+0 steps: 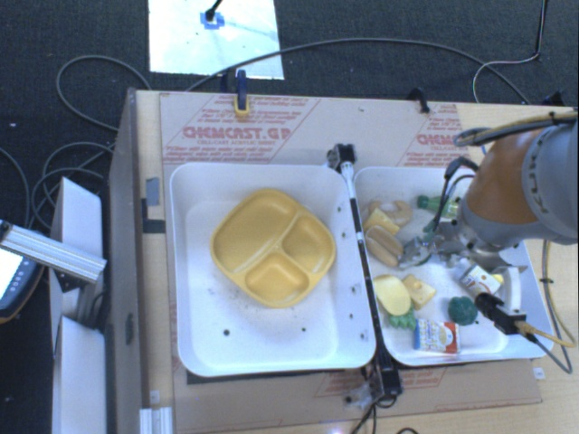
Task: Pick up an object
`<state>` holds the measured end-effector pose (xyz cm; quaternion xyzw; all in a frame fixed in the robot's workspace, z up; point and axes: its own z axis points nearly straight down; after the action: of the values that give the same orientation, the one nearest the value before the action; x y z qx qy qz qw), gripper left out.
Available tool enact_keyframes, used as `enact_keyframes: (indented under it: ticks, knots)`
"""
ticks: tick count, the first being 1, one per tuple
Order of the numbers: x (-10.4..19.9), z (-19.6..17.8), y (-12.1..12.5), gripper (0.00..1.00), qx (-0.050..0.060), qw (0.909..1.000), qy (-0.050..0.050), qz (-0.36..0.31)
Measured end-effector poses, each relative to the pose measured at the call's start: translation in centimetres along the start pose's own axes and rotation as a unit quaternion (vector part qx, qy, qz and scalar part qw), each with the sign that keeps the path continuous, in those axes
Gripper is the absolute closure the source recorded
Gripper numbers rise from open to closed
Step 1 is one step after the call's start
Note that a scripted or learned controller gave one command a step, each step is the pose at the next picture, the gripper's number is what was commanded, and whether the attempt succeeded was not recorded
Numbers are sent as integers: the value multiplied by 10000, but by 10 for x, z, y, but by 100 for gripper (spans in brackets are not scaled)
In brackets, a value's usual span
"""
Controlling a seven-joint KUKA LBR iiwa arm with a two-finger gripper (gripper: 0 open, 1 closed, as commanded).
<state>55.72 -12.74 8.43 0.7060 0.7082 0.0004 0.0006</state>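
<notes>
1. My arm (520,183) reaches in from the right, its orange band above the wrist, over the right bin (534,319).
2. My gripper (418,251) is low in that bin's middle; I cannot tell its state from this slant.
3. Just left of my gripper lie pale food pieces (382,229), piled near the divider between the two bins.
4. Below them sits a round yellow piece (392,294), with a yellow wedge (419,289) touching its right side.
5. A small packet (435,335) with blue and red print lies near the bin's front wall, and a dark green piece (462,309) is just beside it.
6. The left bin (194,333) holds a yellow divided plate (272,246), lying flat near its middle.
</notes>
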Motion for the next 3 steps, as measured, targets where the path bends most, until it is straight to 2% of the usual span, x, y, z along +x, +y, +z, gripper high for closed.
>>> enact_keyframes:
  ticks: [1,2,3]
  knots:
    - [13,0,-71,0,8,10000,4,8]
    - [32,-42,5,0,-9,10000,0,0]
    - [27,0,-70,0,8,10000,4,10]
